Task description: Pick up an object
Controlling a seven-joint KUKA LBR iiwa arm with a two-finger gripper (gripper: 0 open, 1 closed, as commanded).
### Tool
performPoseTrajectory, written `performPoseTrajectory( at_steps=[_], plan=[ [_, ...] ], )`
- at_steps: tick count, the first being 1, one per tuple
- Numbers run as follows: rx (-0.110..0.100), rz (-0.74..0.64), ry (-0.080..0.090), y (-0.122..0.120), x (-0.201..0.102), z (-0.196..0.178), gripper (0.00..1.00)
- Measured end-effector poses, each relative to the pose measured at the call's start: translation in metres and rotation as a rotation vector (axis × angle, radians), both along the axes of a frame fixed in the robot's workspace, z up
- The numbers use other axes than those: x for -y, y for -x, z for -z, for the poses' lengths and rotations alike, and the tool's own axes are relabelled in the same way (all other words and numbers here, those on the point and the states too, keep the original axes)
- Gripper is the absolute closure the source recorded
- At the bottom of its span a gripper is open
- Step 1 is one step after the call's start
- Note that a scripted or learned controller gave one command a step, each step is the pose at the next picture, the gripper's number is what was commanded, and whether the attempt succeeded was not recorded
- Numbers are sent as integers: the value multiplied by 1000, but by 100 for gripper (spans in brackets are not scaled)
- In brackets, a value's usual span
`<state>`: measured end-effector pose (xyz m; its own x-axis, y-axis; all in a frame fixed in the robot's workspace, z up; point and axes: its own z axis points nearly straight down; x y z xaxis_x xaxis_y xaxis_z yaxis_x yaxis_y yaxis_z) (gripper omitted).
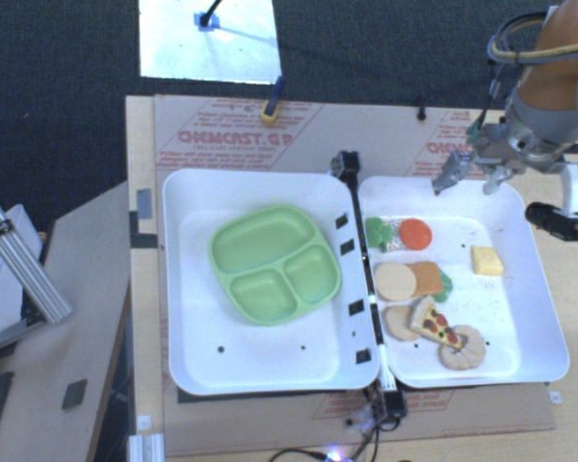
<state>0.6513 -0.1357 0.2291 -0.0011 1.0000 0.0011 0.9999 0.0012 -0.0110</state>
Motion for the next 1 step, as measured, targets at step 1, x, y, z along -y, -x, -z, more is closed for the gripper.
performPoseTrajectory(
  at_steps=[1],
  plan=[
    [13, -2, 2, -2, 0, -8, 0]
  ],
)
